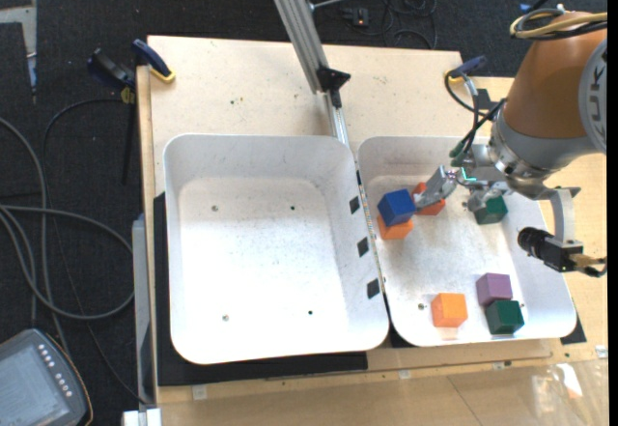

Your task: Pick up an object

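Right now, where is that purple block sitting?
The purple block lies in the right bin, near its front right corner, just above a dark green block and right of an orange block.

From my feed, no readable text, labels, numbers or signs. Grey arm segment (591,86) at 3 o'clock carries partial dark lettering, cut by frame edge, can't make out. Device (37,385) at 7 o'clock has grey screen, nothing legible. Bins (193,163), blocks, bench (241,76): no markings I can read.
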Robot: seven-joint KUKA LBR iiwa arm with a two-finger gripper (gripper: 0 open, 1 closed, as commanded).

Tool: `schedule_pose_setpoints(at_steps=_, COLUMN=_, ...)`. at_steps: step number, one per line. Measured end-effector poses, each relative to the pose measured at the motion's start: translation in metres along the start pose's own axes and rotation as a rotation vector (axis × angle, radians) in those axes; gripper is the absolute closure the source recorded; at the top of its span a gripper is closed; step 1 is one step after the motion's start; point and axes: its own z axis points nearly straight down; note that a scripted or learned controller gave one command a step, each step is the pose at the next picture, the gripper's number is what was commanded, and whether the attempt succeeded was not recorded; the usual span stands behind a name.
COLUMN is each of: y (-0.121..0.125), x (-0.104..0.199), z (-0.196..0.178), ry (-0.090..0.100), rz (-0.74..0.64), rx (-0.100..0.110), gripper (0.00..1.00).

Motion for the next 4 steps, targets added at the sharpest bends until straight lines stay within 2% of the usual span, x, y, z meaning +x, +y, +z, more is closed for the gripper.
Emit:
schedule_pose_setpoints(at_steps=1, y=0.001, x=0.000, z=-0.002, ry=-0.001, rz=0.002, rx=-0.004, gripper=0.00)
schedule_pose_setpoints(at_steps=2, y=-0.006, x=-0.003, z=0.044, ry=0.000, rz=0.003, rx=0.001, gripper=0.00)
schedule_pose_setpoints(at_steps=4, y=-0.004, x=-0.001, z=0.130, ry=-0.001, rz=0.003, rx=-0.002, gripper=0.00)
